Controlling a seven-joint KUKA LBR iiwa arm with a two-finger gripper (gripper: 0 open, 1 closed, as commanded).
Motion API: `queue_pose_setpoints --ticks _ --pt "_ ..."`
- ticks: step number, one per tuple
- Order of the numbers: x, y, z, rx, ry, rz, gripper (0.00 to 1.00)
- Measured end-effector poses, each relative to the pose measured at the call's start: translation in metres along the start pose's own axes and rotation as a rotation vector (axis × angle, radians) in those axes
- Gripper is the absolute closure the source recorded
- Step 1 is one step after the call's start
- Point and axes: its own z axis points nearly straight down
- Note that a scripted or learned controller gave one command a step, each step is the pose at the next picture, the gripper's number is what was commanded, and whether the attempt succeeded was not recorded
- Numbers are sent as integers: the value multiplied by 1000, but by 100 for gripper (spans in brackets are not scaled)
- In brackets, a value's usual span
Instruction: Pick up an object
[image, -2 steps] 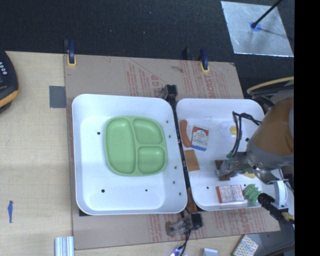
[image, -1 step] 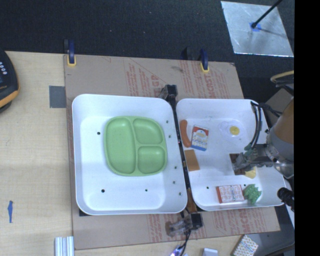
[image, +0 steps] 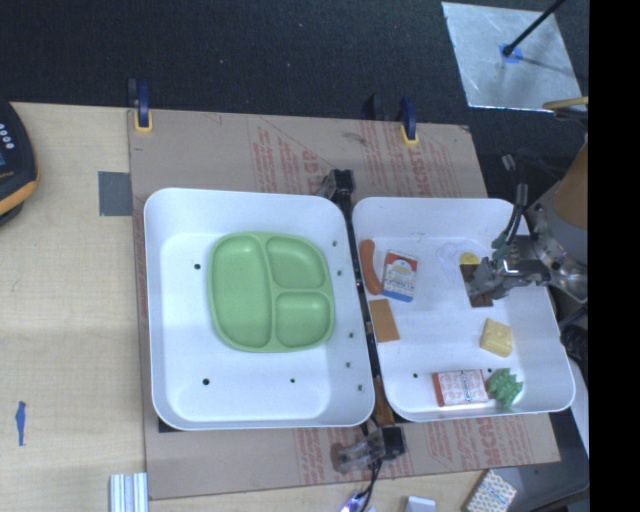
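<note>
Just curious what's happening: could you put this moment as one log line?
hand: low in right bin | near: yellow block | left bin: green plate | lifted: nothing seen

Setting: robotics lab test station.
Surface (image: 70, 300): pale wood-grain top carrying a cardboard sheet (image: 300, 150) fixed at its far edge by two clamps (image: 141, 105).
Fixtures: two shallow white bins (image: 160, 300) joined side by side with black brackets (image: 340, 183).
Contents: toy food pieces and a green divided plate (image: 270, 290).
Floor: dark carpet (image: 250, 45).
</note>
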Motion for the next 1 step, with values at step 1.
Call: queue_pose_setpoints --ticks 1 --pt "40 64 -34 0 1 -3 100"
